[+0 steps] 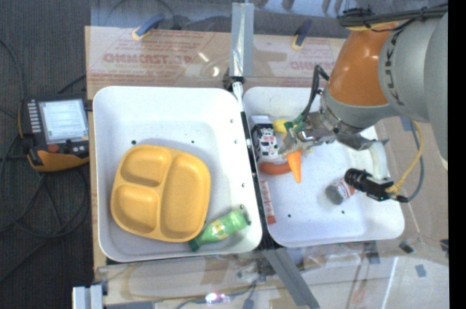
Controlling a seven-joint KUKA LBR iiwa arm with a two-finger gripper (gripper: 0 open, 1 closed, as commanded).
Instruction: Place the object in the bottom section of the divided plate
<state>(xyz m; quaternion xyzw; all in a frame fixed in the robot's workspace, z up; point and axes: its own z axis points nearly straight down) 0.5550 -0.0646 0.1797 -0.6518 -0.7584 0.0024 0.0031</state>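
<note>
– Yellow divided plate (160, 191): where does it sit?
– In the left bin (145, 100), towards its lower left, lying flat. It has two smaller sections on its left side and one larger section on its right.
– Anything else in that bin?
– A green bottle (222, 227) lies on its side by the bottom right corner, just beside the plate's lower edge. Whether the two touch, I cannot tell.
– And the arm (378, 74)?
– It reaches in from the right, with its orange band over the right bin (320, 220). The gripper (297, 133) is over the upper left part of that bin, well apart from the plate.
– Open or closed?
– I cannot tell; the view from above does not show it.
– Where is the object?
– An orange carrot-shaped piece (295, 166) is in the right bin directly below the gripper, with its tip pointing down the picture. I cannot see whether the gripper touches it.
– What is around it?
– A red-orange piece (274, 169) lies just to its left, against the bin's left wall. A small white-and-black item (266, 142) is above that. A grey cylinder (337, 192) lies further right on the bin floor.
– Outside the bins?
– A handheld screen unit (58, 127) rests on the floor left of the bench.
</note>
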